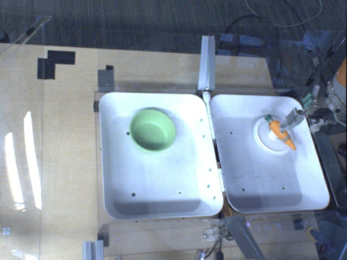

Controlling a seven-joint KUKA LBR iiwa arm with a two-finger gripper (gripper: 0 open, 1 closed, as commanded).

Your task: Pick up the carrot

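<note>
camera view: the carrot (282,134) lies on a white disc (268,140) in the right bin (271,196). the pincer (291,119) touches its top; whether it is clenched or released, i cannot tell.

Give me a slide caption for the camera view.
Gripper at the carrot on a white plate in the right bin; green bowl in the left bin.

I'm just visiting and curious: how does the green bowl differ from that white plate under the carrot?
The green bowl is pale green and deep; the white plate is flat and nearly blends into its bin. The bowl sits alone in the left bin, while the plate lies in the right bin with the carrot on it. The bowl looks wider. Both are round.
</note>
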